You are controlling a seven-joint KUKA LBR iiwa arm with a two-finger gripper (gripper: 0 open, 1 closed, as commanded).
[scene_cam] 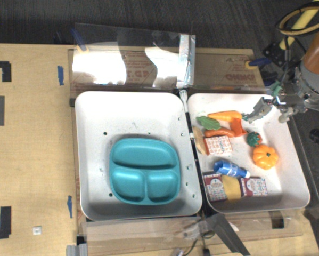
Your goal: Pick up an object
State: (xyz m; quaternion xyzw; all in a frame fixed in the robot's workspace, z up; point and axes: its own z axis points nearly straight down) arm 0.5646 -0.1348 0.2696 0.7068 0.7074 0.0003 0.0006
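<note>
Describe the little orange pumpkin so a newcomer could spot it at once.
Look in the right bin, the one crowded with toy food. Along its right side, just below a small dark green piece, sits the pumpkin. It is the one round, ribbed, orange thing with a stubby stem.

My cardboard bench [26,159], black corner marks [3,71] and blue tape strips [60,74] on it, the white bin [90,108] farther from me holding a teal three-compartment plate [145,168], a clear plastic sheet [132,60] just behind that bin, a yellow loop [303,19] near the top corner.
</note>
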